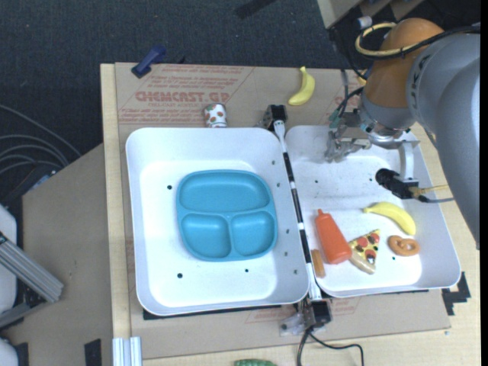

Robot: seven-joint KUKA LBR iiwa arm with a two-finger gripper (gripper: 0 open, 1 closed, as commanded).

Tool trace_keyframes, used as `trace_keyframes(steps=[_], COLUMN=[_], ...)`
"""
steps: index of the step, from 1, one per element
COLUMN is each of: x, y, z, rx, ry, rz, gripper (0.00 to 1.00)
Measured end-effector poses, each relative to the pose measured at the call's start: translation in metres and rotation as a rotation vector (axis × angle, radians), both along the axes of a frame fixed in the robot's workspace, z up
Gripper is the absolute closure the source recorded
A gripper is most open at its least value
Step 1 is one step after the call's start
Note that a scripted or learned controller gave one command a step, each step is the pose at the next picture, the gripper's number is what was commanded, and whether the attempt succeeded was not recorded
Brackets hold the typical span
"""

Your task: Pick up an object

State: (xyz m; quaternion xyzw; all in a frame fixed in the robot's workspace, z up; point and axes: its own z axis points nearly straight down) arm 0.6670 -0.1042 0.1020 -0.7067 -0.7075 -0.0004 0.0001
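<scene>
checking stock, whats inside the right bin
The right bin holds an orange bottle, a pizza slice, a banana and a pretzel. The gripper hangs over its far end, and the arm covers its far right corner.

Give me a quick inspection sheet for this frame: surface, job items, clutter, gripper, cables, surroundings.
Surface: bench board bearing the left bin and right bin side by side.
Job's things: in the right bin, a banana, orange bottle, pizza slice and pretzel. A blue divided tray lies in the left bin.
Clutter: on the board behind the bins, a second banana, a small spotted object and a blue object.
Gripper: gripper low over the right bin's far left corner, holding nothing seen.
Cables: grey cables on the floor at left; yellow cable on the arm.
Surroundings: dark carpet.
</scene>
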Motion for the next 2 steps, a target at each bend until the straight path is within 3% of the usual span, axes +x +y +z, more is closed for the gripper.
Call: trace_keyframes(steps=[2], x=[0.001], y=[0.001], z=[0.020], rx=[0.000], ry=[-0.004], rz=[0.000], gripper=[1.00])
